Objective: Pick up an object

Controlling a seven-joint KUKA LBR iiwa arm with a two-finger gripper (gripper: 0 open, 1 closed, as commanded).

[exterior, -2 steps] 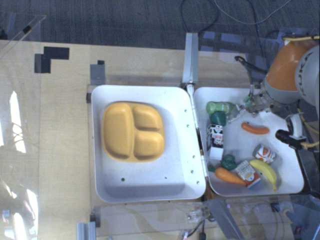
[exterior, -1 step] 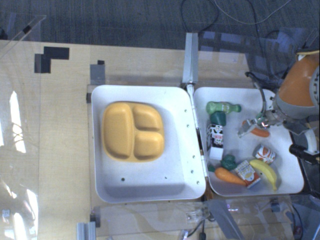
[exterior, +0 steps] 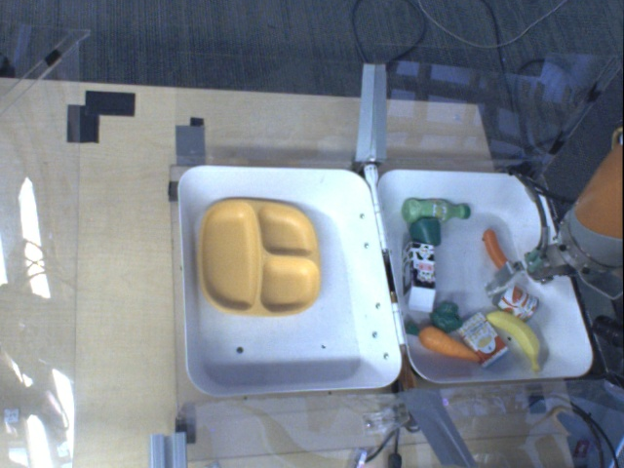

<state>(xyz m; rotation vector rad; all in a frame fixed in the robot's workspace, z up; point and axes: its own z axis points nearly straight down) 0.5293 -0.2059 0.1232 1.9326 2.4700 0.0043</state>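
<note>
The right bin holds several small items. A green bottle lies at the back, with a black-and-white cow-print carton in front of it. A small orange sausage-like piece lies to the right of the carton. Toward the front are a dark green item, a carrot, a small juice box, a banana and a red-and-white can. My gripper hangs low over the bin's right side, just above the can and near the orange piece. I see nothing held in it.
The left bin holds a yellow divided plate. A metal divider bar runs back between the two bins. The arm with its orange band comes in over the right bin's right wall. Cables lie on the floor behind.
</note>
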